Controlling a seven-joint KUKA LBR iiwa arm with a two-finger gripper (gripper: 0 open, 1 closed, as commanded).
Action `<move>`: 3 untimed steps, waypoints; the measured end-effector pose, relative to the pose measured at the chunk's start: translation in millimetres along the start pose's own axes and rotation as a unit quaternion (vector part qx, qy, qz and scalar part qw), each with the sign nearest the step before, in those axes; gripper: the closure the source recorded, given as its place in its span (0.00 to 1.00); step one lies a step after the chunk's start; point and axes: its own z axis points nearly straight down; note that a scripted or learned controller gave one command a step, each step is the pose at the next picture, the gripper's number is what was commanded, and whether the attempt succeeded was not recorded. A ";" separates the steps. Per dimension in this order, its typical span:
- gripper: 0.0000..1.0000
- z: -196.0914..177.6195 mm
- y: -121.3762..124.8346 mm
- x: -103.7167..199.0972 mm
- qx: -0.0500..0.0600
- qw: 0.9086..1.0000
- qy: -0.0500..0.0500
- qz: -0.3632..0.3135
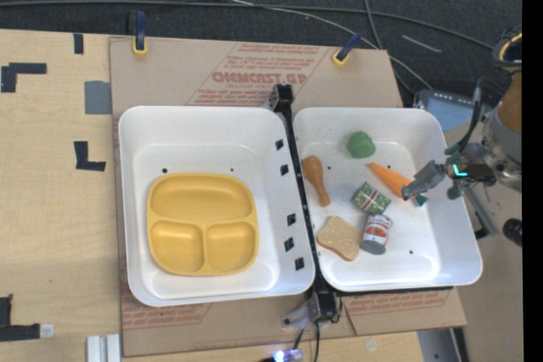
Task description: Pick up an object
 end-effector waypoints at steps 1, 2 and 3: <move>0.00 -0.2 0.2 0.0 0.000 1.000 0.000 0.000; 0.00 46.3 6.8 3.1 0.002 1.000 0.000 0.000; 0.00 110.6 6.1 1.4 0.003 1.000 0.001 0.000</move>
